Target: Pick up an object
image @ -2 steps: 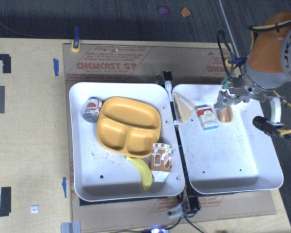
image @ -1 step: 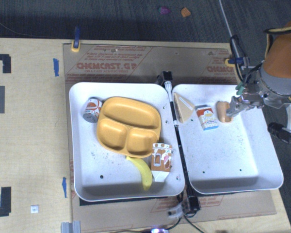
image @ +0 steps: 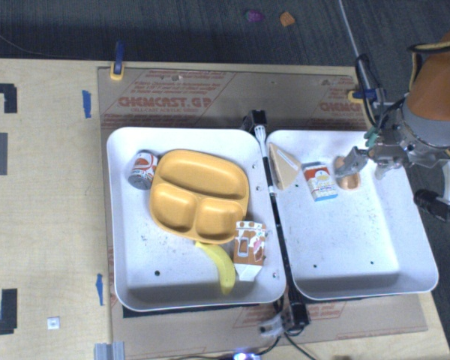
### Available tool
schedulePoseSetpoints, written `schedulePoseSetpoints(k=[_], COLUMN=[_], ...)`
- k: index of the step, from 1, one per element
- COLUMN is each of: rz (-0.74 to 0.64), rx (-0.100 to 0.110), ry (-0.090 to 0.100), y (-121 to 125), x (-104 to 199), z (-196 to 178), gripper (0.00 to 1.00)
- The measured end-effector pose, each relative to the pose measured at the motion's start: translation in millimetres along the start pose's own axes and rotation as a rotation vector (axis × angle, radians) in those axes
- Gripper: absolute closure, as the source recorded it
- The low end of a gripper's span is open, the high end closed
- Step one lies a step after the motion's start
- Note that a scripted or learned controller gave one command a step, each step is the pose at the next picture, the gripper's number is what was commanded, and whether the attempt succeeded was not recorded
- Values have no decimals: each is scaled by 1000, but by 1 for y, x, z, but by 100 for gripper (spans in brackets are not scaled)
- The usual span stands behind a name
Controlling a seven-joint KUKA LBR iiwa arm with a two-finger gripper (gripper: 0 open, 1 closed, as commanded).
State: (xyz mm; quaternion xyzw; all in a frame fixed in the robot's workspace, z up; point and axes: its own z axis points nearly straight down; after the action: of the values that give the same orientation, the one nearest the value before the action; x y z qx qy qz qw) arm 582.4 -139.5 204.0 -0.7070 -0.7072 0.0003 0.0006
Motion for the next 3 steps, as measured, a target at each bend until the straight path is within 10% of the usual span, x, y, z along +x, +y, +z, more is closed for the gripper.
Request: schedulePoseSetpoints(k=[1, 2, 3], rz=[0, -1, 8], rx=[-10, -12, 80], ry=[-2, -4, 25], y=[18, 39, 74], x=[-7, 42, 27], z=[106, 115, 115], gripper=[0, 0, 0])
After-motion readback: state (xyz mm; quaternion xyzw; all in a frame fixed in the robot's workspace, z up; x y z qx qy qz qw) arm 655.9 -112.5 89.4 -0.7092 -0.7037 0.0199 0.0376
